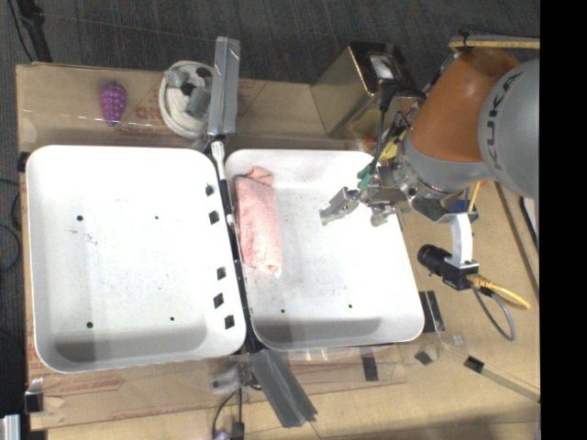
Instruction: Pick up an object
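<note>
Cloth [259, 220], pink and rolled up, lies in the right bin [394, 314], right along its left wall. I see the fingers [341, 206] over the same bin, near the top right part, well apart from the cloth. I can't tell if they are spread or pressed together, and nothing sits between them. A purple toy [113, 102] and a white roll [187, 97] rest on the table [83, 90] behind the left bin [41, 246].

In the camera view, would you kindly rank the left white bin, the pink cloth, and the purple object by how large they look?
1. left white bin
2. pink cloth, lying in the right bin
3. purple object, on the bench beyond the bins
</note>
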Tool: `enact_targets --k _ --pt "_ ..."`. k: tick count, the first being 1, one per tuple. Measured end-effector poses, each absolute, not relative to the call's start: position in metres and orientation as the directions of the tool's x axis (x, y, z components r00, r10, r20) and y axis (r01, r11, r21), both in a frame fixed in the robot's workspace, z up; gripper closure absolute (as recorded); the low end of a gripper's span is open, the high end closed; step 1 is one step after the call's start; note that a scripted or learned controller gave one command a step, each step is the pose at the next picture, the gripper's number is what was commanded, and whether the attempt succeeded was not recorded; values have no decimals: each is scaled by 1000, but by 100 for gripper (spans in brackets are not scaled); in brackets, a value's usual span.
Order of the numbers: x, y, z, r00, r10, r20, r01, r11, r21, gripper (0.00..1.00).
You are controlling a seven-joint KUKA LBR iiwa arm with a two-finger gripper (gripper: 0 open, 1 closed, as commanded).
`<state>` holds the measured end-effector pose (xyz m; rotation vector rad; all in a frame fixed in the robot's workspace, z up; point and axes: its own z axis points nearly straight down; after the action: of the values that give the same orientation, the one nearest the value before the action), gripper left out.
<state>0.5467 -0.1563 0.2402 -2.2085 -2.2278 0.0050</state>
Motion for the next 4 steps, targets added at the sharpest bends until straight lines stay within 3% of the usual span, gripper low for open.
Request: enact_targets --k 1,2,3,4 --pt "579 -82 206 -77 997 1 997 77 -7 0" --pt "592 -114 102 4 1000 0 1000 -4 -7 0" --pt "655 -101 93 -105 994 0 994 105 -2 0" --pt "570 -133 94 -85 996 0 996 85 0 0"
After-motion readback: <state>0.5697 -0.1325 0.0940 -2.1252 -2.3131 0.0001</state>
